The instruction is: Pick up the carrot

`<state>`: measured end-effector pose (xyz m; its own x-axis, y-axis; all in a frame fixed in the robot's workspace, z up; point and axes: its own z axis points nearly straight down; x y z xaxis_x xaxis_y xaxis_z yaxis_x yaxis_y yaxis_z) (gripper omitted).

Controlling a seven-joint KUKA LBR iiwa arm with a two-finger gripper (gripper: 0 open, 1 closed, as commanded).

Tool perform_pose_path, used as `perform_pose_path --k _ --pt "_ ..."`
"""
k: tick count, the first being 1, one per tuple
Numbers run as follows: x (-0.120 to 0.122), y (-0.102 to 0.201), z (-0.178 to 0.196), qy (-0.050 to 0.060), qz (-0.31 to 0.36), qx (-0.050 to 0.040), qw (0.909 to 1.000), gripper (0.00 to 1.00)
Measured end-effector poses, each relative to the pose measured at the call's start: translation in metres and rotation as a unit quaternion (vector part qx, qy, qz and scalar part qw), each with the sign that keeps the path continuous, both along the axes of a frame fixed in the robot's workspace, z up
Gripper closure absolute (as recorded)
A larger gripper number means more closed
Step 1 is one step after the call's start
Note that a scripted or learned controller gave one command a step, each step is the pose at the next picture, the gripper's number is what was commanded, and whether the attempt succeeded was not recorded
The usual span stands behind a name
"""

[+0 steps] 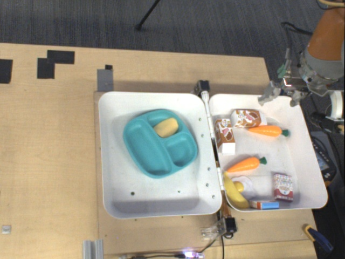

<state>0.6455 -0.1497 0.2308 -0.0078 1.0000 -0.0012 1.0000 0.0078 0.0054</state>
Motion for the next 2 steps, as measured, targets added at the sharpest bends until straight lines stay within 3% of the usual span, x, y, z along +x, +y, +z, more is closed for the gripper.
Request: perform_pose_path --k 1,2 --pt "-0.043 -0.006 -0.134 0.007 -0.032 0.0017 0.9995 0.0" --pt "-0.018 -0.031 -0.144 0.001 -0.111 0.0007 0.9939 0.0"
